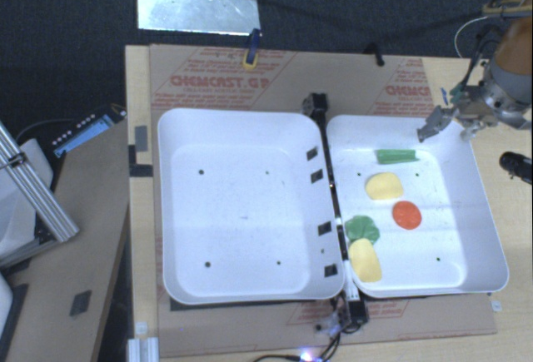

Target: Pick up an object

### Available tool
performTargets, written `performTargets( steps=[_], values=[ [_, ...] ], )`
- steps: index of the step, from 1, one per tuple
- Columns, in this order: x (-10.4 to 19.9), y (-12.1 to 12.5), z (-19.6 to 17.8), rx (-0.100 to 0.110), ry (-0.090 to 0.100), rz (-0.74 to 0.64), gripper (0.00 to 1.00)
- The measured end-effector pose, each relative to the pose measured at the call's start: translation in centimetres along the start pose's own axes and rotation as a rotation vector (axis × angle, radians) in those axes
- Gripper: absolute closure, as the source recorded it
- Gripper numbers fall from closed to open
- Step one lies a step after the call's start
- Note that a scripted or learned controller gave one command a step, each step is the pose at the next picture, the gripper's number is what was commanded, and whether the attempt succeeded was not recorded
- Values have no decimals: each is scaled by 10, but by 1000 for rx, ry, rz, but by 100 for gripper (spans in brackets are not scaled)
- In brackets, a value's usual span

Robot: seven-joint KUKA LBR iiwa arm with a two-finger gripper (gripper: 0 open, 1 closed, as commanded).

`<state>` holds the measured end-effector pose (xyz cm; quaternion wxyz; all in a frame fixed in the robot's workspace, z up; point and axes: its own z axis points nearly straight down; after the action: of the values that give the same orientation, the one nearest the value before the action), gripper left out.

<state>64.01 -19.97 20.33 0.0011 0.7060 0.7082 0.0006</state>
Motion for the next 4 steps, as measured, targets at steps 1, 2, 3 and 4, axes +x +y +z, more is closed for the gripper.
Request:
performTargets(
  steps=[1,2,3,4],
  values=[
    [52,9,125,5,3,-5,0],
    [49,11,106,-4,0,-4,100],
    [77,-73,115,-8,-2,4,100],
    [75,-69,103,-12,-5,2,100]
  ],
)
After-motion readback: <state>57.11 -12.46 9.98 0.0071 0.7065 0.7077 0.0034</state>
